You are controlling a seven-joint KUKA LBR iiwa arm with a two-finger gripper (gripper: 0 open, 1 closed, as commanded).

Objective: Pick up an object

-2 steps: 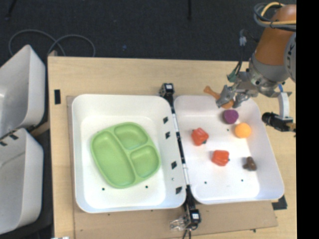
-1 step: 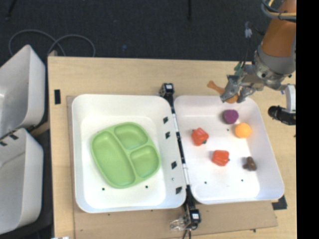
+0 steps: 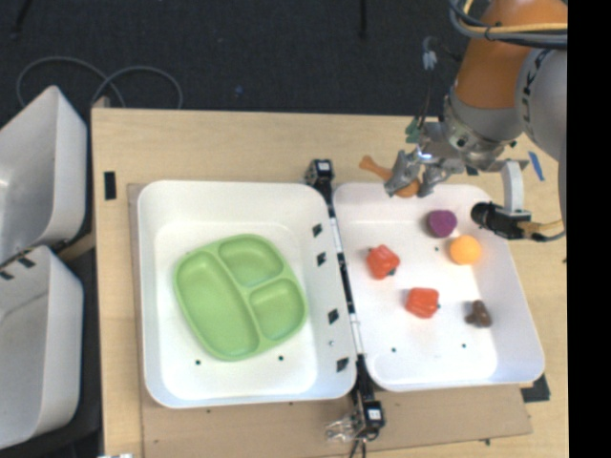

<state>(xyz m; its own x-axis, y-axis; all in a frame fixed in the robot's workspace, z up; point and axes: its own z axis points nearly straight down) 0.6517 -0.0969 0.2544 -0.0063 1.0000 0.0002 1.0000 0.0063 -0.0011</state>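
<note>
While the grey two-finger gripper (image 3: pixel 416 173) is raised over the far edge of the right shallow white bin (image 3: pixel 516 351), a slim orange carrot-like object (image 3: pixel 380 170) is gripped between its partly closed fingers. On that bin's floor are seen a purple round fruit (image 3: pixel 441 222), an orange ball (image 3: pixel 465 250), two red pepper-like toys (image 3: pixel 382 261) (image 3: pixel 423 301) and a small brown lump (image 3: pixel 478 314). A green three-compartment plastic plate (image 3: pixel 240 295) is seen in the left white bin (image 3: pixel 153 256).

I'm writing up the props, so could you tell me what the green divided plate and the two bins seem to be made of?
Green divided plate: likely matte moulded plastic, given its even colour, soft rounded compartments and lack of sharp glints. Left bin and right bin: probably smooth white plastic, with thin rounded rims and a faint sheen.
</note>
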